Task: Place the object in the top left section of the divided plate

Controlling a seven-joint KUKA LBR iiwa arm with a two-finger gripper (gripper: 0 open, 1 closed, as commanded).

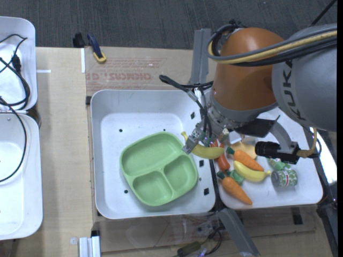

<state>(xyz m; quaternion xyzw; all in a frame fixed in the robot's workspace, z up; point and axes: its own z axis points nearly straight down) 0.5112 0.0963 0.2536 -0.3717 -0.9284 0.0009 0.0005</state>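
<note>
progress is judged to be about halfway: a toy banana (208, 151) is seen at the right edge of the green divided plate (158, 168), not yet over any of its sections. all three sections of the plate are seen bare, so the placing itself is left to be done. the gripper (196, 138) is seen just right of the plate, its fingers pinched on the stem end of the banana, which appears lifted and tilted. the banana is yellow, curved and plastic-looking, with a darker tip. right of the plate, in the other bin (305, 194), a second banana (252, 172), two carrots (236, 189) and a small can (284, 178) are left lying.
</note>
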